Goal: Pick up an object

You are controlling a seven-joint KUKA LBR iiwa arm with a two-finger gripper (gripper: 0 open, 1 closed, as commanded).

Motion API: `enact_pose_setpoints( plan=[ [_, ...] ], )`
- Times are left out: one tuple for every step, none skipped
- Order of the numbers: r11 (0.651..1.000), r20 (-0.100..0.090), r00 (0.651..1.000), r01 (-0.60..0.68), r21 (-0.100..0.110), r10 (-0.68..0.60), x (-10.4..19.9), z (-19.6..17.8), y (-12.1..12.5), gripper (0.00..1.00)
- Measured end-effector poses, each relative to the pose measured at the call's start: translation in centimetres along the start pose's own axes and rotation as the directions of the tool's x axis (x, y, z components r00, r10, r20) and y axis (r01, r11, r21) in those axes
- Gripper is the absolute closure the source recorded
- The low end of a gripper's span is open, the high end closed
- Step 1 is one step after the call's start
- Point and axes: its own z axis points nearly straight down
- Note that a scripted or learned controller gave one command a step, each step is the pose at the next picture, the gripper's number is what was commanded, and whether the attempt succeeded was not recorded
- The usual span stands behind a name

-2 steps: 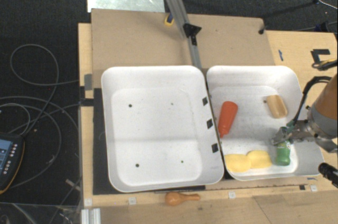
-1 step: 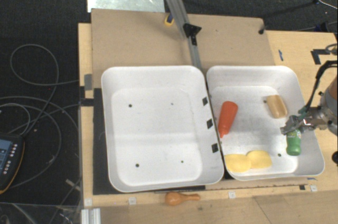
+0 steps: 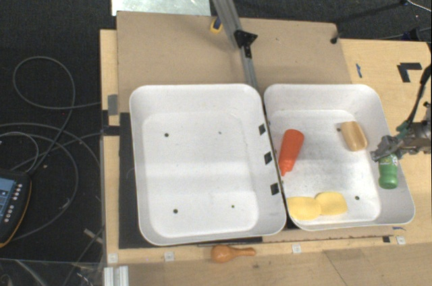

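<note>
1. The green bottle-like object point(image 3: 388, 173) stands at the right edge of the right bin point(image 3: 317, 99), against its right wall. Its long axis runs roughly near to far in the view, and the rounded end faces the near side.
2. The pincer point(image 3: 389, 148) comes in from the right edge of the view and sits right at the far end of the green object, touching or overlapping its top. The picture is too small and blurred there to tell how it is set, or whether the green object is pinched at all.
3. Little of the arm point(image 3: 420, 135) is in view: a grey stub at the right edge, reaching leftwards and low over the right wall of the bin.
4. In the same bin, an orange carrot-shaped object point(image 3: 291, 150) lies near the left wall. Its long axis runs near to far with a slight tilt, and the narrower end points to the near left.
5. A tan block point(image 3: 352, 135) lies to the left of the pincer, close to it but apart.
6. Two pale yellow pieces point(image 3: 317, 206) lie side by side, touching, by the near wall of the right bin.
7. The left bin point(image 3: 196, 99) sits beside the right one on the worktop point(image 3: 175, 48).
8. A small orange-brown object point(image 3: 231, 252) lies on the worktop in front of the bins.
</note>
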Motion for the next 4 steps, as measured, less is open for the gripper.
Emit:
enact_pose_setpoints(
  plan=[
    [1.000, -0.005, 1.000, 0.004, 0.006, -0.004, 4.5, 0.4, 0.5, 1.00],
    [1.000, -0.006, 1.000, 0.005, 0.006, -0.005, 9.8, 1.2, 0.8, 1.00],
    [1.000, -0.006, 1.000, 0.005, 0.006, -0.005, 15.1, 1.8, 1.1, 1.00],
    [1.000, -0.005, 1.000, 0.005, 0.006, -0.005, 19.9, 1.0, 2.0, 1.00]
  ],
)
